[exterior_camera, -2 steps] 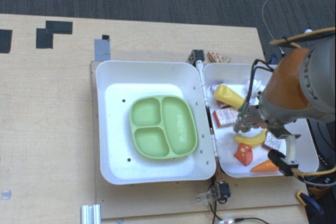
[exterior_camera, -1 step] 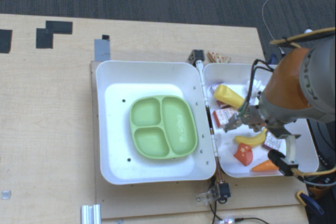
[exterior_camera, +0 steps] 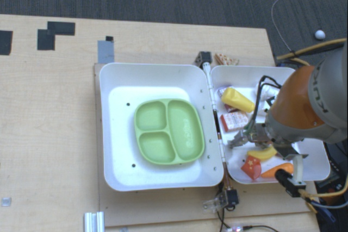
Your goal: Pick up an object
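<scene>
The right white bin [exterior_camera: 317,167] holds several toy foods: a yellow block [exterior_camera: 237,99] at the back, a red and white packet [exterior_camera: 234,120] below it, a yellow banana-like piece [exterior_camera: 261,154], a red strawberry-like piece [exterior_camera: 251,170] and an orange carrot [exterior_camera: 272,170] near the front. My gripper [exterior_camera: 243,139] hangs low over this bin's left side, between the packet and the yellow piece. Nothing is visibly held in it. The orange wrist band and grey arm cover the bin's right half.
The left white bin [exterior_camera: 117,117] carries a green three-compartment plate [exterior_camera: 168,131]. A ridge with a black strip [exterior_camera: 215,117] divides the two bins. A grey block [exterior_camera: 106,51] and black tape marks sit on the wooden bench behind.
</scene>
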Tool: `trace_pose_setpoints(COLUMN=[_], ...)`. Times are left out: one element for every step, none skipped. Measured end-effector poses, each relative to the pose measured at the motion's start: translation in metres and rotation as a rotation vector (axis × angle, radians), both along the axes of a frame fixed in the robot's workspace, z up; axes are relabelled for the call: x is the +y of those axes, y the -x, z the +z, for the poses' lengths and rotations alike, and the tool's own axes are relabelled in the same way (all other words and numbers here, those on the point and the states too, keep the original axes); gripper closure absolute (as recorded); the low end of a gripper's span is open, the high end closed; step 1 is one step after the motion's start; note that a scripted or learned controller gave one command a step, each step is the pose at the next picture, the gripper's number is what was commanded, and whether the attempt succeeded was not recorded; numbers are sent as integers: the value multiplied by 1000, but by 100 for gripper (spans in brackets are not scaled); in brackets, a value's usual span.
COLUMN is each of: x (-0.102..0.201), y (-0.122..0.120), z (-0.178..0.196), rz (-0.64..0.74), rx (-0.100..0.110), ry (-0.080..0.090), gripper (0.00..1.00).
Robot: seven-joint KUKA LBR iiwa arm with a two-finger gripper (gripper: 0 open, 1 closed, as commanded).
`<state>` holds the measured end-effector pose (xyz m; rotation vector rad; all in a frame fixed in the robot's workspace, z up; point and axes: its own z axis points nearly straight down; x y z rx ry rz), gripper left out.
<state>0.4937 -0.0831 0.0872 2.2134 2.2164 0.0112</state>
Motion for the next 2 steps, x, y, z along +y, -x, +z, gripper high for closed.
trace_pose_setpoints(x=[0,0], y=[-2,-2], z=[11,11], rz=[2,2], rx=[-5,-5], ry=[0,0], gripper=[100,0])
